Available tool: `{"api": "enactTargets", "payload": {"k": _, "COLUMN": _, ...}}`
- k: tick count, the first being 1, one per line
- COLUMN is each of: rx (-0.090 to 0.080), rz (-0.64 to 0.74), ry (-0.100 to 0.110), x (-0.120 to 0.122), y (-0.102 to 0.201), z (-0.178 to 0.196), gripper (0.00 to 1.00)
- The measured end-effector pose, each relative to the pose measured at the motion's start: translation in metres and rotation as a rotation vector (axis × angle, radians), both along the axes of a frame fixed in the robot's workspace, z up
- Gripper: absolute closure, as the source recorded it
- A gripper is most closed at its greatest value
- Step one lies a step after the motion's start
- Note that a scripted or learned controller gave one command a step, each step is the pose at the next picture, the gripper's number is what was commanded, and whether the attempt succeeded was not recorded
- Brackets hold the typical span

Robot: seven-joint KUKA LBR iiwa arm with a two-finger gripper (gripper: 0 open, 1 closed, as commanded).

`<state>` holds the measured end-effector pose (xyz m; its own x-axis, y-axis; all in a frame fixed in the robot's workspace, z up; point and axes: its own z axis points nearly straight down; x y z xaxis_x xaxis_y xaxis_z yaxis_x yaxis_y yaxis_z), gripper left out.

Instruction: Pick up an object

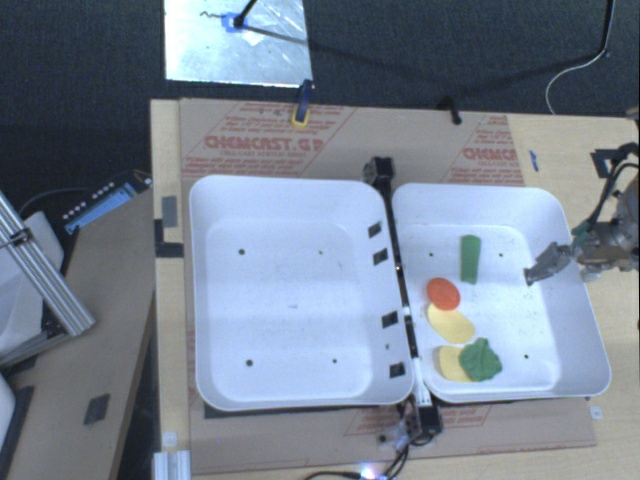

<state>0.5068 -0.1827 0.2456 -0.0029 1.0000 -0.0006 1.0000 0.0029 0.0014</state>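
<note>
Camera view showed the hand (542,265), its opening impossible to tell, risking closing short of the green block (469,258).

The arm (618,230) comes in at the right edge of the frame, a little above mid-height, with only its wrist end in view. It lies nearly level, pointing left and slightly downward. The gripper (540,266) is a small grey piece at its tip, right of centre, low and angled toward the lower left. Cables loop above the wrist.
</note>
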Motion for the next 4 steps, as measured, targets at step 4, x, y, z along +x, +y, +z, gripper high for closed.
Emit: {"api": "enactTargets", "payload": {"k": 4, "rx": 0.003, "rz": -0.002, "ry": 0.006, "x": 0.051, "y": 0.052, "z": -0.162, "gripper": 0.00}}
